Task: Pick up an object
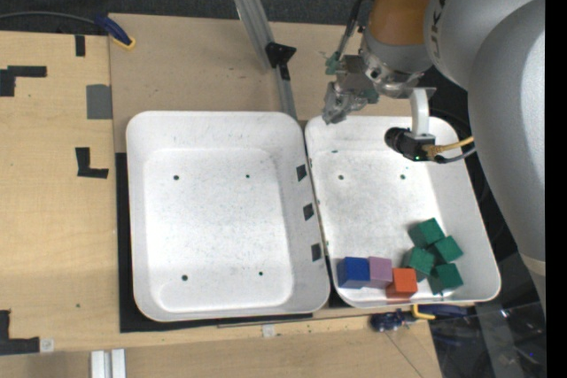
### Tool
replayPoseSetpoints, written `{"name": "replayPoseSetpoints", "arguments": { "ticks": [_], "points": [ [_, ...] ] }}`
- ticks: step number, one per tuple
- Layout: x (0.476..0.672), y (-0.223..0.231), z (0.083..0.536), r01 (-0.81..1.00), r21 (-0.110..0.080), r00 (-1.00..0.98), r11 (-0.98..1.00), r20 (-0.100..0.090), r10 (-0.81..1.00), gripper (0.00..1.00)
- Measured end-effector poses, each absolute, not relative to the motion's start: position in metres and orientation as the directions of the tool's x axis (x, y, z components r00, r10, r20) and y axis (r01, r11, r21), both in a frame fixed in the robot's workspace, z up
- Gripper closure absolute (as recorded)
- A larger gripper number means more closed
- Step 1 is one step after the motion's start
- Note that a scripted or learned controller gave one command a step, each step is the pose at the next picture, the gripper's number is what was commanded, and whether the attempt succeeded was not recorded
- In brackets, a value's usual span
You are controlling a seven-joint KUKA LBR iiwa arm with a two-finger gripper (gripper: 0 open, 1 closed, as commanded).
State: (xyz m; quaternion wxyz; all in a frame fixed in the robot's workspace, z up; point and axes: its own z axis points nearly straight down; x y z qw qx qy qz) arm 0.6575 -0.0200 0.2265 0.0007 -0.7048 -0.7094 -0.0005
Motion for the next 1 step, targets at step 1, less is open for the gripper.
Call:
{"name": "replayPoseSetpoints", "arguments": {
  "ticks": [1],
  "points": [
    [0.6551, 0.0361, 0.2190, 1.000, -0.003, -0.007, 0.007, 0.001, 1.000, 1.00]
  ]
}}
